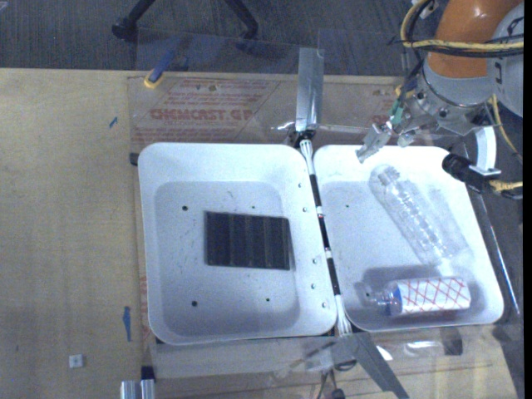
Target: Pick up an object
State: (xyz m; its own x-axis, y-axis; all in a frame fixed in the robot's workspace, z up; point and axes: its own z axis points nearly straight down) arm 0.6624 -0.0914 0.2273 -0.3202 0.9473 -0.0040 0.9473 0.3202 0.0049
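**Operator:** Reporting status, please: bins first, then contents, then your tool.

**Arm:** Two shallow white plastic bins sit side by side. The left bin (166, 181) carries one dark ribbed rectangular panel (248, 240), lying flat near its centre. The right bin (341, 169) carries two items: a clear plastic bottle (413, 211) lying diagonally, and a small bottle with a red-and-white lattice label (424, 296) lying on its side along the near wall. The two bottles are near each other but apart.

**Operator:** And the gripper?

**Arm:** My gripper (376, 142) hangs above the far rim of the right bin, close to one end of the clear bottle. Nothing is between my fingers; whether they are spread or closed, I cannot tell.

**Operator:** Step in hand?

**Arm:** Approach, by my judgement; no pick is made. The next move calls for travel inward over the clear bottle, alignment across its narrow width, then descent.
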